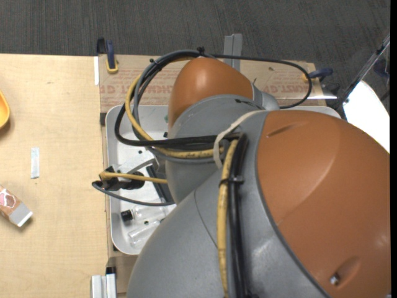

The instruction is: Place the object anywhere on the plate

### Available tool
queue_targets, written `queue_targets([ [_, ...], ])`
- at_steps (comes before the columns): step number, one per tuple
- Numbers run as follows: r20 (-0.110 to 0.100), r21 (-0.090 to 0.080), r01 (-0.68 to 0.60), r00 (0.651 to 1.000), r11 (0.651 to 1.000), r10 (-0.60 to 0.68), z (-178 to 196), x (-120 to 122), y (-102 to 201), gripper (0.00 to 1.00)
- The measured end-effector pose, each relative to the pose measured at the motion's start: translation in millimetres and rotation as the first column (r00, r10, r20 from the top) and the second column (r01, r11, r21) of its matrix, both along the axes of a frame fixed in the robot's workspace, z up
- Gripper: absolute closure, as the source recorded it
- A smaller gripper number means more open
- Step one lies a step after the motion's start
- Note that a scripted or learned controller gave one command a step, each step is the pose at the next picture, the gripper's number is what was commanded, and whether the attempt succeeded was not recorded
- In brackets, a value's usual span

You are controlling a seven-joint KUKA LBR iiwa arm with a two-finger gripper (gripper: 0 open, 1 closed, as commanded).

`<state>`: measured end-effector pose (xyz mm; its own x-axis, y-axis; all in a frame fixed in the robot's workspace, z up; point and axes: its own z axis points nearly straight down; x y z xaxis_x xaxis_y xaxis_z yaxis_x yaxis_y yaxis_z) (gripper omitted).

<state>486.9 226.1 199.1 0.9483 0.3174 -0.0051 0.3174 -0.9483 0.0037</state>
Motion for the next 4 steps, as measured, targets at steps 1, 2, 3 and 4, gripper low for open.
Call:
queue_targets([
  [1,0.000,0.000,0.000,1.000,1.000,0.000,0.0,0.0,0.0,0.00],
  [2,0.001,0.001,0.120,0.993,0.993,-0.120,-107.7,-9.9,0.3,0.00],
  [3,0.003,0.001,0.102,0.995,0.995,-0.102,59.6,17.8,1.0,0.00],
  [4,0.000,0.001,0.121,0.993,0.993,-0.121,-107.6,-9.8,1.0,0.00],
])
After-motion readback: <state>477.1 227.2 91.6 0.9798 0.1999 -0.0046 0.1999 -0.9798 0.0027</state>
